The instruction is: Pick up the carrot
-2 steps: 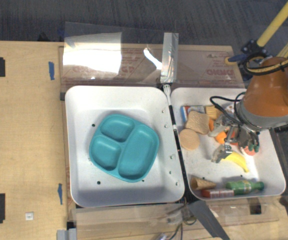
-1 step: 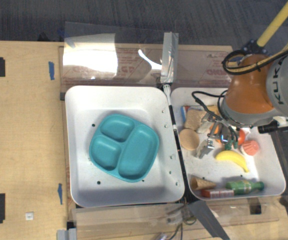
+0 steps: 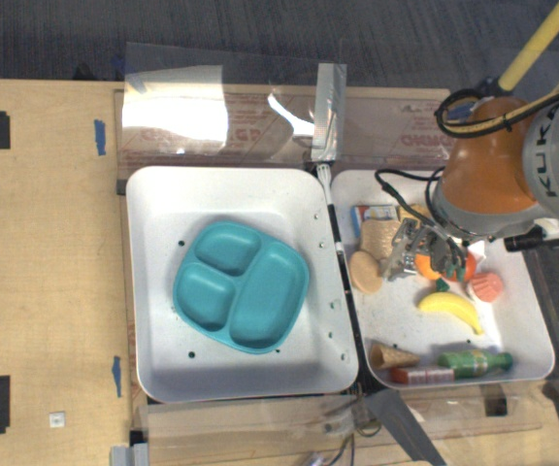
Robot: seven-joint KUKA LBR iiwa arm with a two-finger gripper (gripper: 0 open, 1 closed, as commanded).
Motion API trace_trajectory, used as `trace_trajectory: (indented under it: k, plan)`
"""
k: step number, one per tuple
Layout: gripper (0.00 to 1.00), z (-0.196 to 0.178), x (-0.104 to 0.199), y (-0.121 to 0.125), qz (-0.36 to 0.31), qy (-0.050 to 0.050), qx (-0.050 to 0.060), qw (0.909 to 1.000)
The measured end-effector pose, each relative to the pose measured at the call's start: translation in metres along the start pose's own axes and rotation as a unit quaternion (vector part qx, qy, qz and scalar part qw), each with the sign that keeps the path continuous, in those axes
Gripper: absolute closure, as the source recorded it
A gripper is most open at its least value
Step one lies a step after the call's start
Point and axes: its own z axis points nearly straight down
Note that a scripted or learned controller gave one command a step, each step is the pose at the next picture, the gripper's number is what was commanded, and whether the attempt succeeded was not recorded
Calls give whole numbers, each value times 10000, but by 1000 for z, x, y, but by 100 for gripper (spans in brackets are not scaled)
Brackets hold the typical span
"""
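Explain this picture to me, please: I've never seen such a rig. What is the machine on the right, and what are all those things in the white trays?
One camera looks down at a slant on a bench with two shallow white bins. The grey robot arm with the orange band reaches in from the right; its two-finger gripper is low over the right-hand white bin. A small orange carrot lies right at the gripper; whether it is gripped cannot be told. Around it lie toy foods: a yellow banana, a pinkish strawberry-like piece, a tan bread-like lump, a green bottle and an ice-cream cone. The left-hand white bin holds a teal plastic plate with three compartments.
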Motion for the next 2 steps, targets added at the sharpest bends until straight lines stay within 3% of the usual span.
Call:
trace_trajectory:
  k: [1,2]
  plan:
    - [100,-85,-36,68,760,65,-7,9971]
    - [100,-100,27,3,892,102,22,9960]
